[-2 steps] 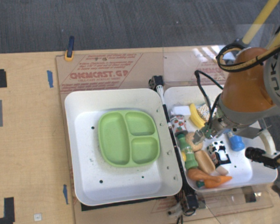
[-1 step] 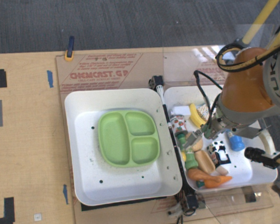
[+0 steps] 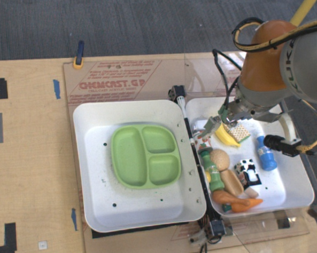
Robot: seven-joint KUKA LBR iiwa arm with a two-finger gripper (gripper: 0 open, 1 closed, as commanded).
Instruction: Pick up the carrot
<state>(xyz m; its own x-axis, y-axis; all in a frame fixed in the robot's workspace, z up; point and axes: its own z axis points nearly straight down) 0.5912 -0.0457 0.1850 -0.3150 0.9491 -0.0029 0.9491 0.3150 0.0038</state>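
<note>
Biggest thing first: the tabletop (image 3: 33,173) carries two white bins side by side. The left bin (image 3: 90,154) holds one green divided plate (image 3: 146,156) with three compartments, sitting square in the middle like a drop-off spot, I'd guess. The right bin (image 3: 296,189) is the cluttered one, everything heaped toward its left wall and near edge.

The arm (image 3: 267,63) reaches in from the right and hangs over the far-left part of that bin, with the gripper (image 3: 222,120) right above one yellow banana-looking piece (image 3: 227,136). Honestly can't tell how wide the jaws are from this angle, too much wrist in the way.

One blue bottle (image 3: 267,155) lies off to the right. The carrot (image 3: 239,203), just one, lies flat along the near edge, well apart from the gripper. So the grab hasn't started, by my read.
</note>
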